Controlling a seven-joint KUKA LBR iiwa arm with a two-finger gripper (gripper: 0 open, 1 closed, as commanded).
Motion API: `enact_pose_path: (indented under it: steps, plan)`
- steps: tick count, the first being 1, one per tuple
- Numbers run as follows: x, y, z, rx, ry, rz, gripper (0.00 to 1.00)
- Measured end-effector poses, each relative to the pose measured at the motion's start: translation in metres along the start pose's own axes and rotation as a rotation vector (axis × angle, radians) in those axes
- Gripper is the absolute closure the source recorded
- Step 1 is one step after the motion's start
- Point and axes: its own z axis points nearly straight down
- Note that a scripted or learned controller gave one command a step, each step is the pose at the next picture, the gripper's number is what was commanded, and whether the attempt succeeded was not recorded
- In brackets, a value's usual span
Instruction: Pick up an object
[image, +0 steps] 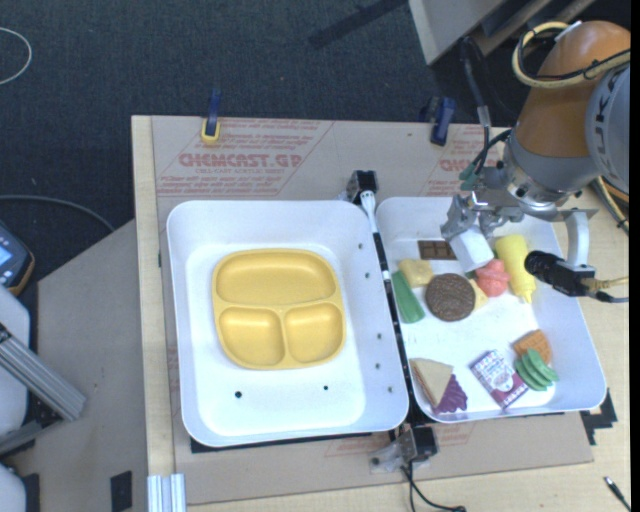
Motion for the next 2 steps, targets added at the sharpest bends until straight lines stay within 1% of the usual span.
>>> enact_pose_path:
  steps: [2]
  plan:
    - [0.0003, -0.0049, -0.0005, 0.004, 0.002, 0.001, 1.00]
